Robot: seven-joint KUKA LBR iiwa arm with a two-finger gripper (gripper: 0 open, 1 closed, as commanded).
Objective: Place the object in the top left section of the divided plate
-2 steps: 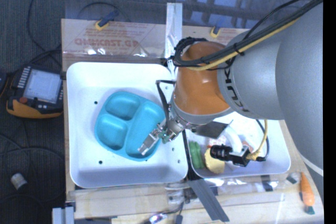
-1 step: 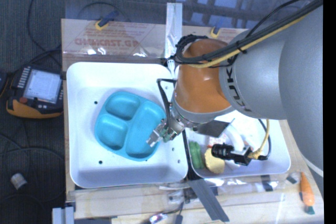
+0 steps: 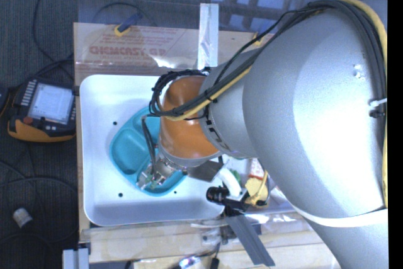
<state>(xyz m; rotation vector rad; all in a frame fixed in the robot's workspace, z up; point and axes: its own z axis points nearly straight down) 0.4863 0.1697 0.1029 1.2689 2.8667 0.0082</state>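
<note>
Two white bins share your bench, though the grey arm (image 3: pixel 302 116) covers nearly all of the right one. The left bin (image 3: pixel 101 198) is where you should look. A blue divided plate (image 3: pixel 126 151) lies on its floor, towards the right of the middle, with one broad section open to view on its left side. That section holds nothing you can make out.

The arm comes in from the right and bends down over the plate. Its orange band (image 3: pixel 182 123) sits right above the plate's right half, with black cables (image 3: pixel 157 88) looped around it. The gripper (image 3: pixel 150 182) is low at the plate's near end, at or just above the blue surface (the slant of the view does not settle which). You cannot tell from here whether it is wide or narrow, nor whether it carries anything. You also cannot tell which section it stands over, because the wrist hides the dividers there.

At the arm's lower edge, to the right of the plate, a yellow and white thing (image 3: pixel 257 187) peeks out. It is too hidden to name.

Beyond the bins, a brown board (image 3: pixel 145 50) with red lettering lies flat, with a yellow clip (image 3: pixel 128 26) at its far edge. On the carpet to your left sit a handheld control unit (image 3: pixel 41 110) with a lit screen and, nearer the camera, a small grey thing (image 3: pixel 22 217).
</note>
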